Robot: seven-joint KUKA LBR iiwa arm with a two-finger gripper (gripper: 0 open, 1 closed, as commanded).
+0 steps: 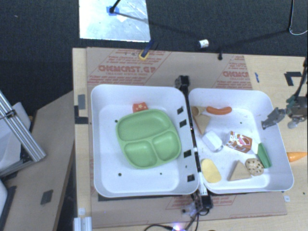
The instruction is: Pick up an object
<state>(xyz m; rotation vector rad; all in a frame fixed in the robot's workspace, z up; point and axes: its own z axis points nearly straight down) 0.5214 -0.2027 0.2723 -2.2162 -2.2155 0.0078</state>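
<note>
End effector (278,115) sits at the right edge of the camera view, over the right rim of the right bin; whether its fingers stand apart or together cannot be told, and nothing shows between them. Bench (120,61) carries a brown sheet printed in red; "CHEMCAST GP" can be read at upper left, and a similar line at upper right is too blurred to confirm. Left bin (103,129) holds a pale green divided tray (147,138) with three compartments, lying slightly turned, and a small red-orange block (140,107) touching its far edge. Right bin (255,100) holds the loose objects: a tan wedge (239,171) near the front, a yellow oval piece (211,171) beside it, a brown and white carton (239,142) whose print is illegible, a white packet (211,141), a green stick (263,155) along the right wall, an orange-red sausage (219,110) at the back, a tan cone (201,122) and a speckled cookie (254,166).
</note>
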